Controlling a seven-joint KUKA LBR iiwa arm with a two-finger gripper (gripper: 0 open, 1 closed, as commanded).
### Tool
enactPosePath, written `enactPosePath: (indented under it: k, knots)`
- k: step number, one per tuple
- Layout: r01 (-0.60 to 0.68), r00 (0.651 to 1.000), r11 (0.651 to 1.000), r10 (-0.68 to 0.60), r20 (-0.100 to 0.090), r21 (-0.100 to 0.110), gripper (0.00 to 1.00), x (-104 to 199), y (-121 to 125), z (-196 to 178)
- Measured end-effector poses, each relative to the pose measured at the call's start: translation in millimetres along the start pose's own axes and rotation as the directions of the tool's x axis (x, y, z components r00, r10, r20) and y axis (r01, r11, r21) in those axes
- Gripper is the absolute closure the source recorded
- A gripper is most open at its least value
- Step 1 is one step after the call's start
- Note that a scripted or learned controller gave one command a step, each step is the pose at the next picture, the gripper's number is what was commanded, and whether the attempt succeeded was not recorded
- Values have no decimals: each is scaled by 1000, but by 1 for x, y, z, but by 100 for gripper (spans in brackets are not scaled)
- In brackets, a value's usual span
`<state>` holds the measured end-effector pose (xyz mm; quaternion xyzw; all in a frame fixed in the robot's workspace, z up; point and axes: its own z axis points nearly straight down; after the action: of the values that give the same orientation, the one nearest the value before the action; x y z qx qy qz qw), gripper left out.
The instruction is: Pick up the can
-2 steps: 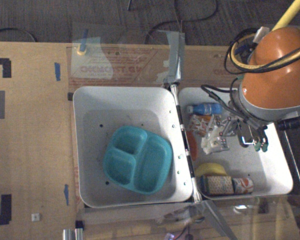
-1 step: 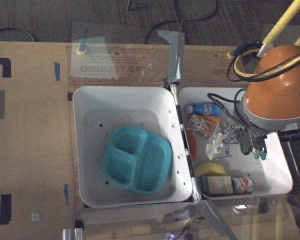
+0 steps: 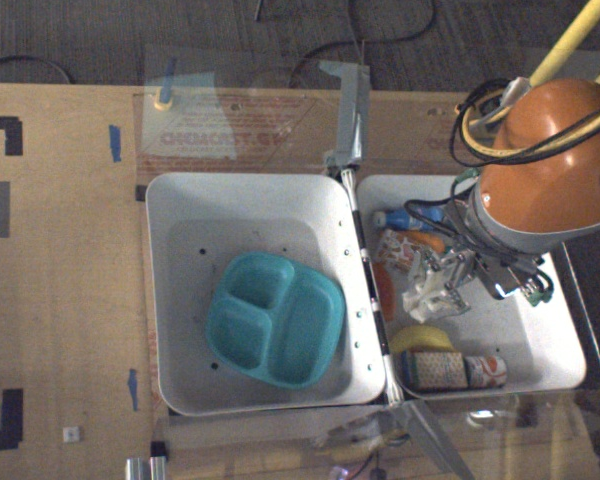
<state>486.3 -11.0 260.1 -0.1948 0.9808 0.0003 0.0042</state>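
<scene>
Two shallow white bins side by side on the bench – left bin (image 3: 170, 218) and right bin (image 3: 565, 353), sharing a middle wall, presumably so goods can pass from one to the other. One arm (image 3: 540, 158), grey with an orange dome, reaching in from the right and hanging over the right bin's far half, apparently poised to hunt through the clutter there. One teal divided tray (image 3: 275, 318), lying flat in the left bin, three compartments counted, nothing in them. Over to the right bin: one gripper (image 3: 445, 283) low above a crumpled clear wrapper (image 3: 430, 298) – open or clenched, cannot tell, too tangled with cables and plastic. One can (image 3: 450, 370), on its side along the near wall, just near of a yellow banana-like piece (image 3: 423, 337), well short of the gripper and not grasped. One blue-and-orange item (image 3: 410, 220) by the far wall, one red-and-white packet (image 3: 400, 251) against the divider. Pick not yet made, by the look of it.
</scene>
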Motion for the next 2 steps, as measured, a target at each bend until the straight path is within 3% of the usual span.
enactPosePath:
  k: [1,2]
  knots:
    - [301,954,954,-301,0,-1,100,-23,-20,0]
    - [174,985,985,-174,-5,-2,100,21,-51,55]
